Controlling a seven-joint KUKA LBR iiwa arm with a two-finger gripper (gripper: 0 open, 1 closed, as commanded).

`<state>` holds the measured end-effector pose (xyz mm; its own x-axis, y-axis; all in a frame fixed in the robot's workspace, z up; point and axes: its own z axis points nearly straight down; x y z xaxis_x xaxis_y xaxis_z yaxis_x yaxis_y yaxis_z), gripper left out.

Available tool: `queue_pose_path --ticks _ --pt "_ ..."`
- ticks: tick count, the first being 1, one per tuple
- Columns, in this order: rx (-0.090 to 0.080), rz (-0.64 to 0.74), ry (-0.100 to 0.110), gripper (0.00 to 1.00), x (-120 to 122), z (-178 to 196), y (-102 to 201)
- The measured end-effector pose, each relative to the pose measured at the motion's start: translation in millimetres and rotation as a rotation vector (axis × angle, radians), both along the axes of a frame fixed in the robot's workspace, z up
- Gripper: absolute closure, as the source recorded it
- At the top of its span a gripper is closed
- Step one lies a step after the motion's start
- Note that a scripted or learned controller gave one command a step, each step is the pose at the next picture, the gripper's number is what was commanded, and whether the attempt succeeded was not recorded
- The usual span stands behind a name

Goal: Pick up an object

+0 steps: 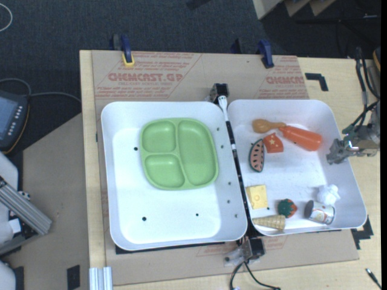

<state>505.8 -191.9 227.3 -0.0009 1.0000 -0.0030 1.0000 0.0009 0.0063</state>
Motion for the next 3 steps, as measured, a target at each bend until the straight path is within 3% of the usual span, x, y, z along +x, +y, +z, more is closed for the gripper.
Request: queue_pose_path --ticks 2,3 --pt "0.005 0.005 0.006 1.0 8.8 10.2 97.6" --pt "0.006 0.005 0.01 1.0 13.9 -3.5 153.2"
